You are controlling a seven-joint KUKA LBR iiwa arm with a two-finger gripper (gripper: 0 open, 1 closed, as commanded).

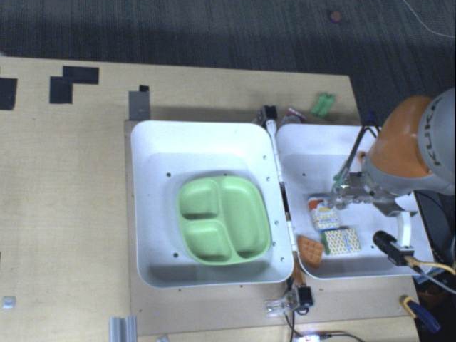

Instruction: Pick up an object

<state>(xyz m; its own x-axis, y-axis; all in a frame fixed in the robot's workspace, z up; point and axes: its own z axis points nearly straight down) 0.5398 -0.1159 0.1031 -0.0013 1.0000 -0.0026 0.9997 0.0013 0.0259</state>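
1. White plastic right-hand bin (306, 155) holds the candidate objects: a small red-and-white printed packet (325, 216), a flat patterned card (343, 241), and an orange waffle-textured piece (311, 249).
2. Grey two-finger gripper (342, 194) hovers just beside the packet; whether anything is held cannot be told. Descend centred over the packet, clear of the wall.

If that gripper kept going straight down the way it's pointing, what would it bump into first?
Probably the small white packet with red print in the right white bin; the gripper hangs just beside it, though height is hard to judge from above.
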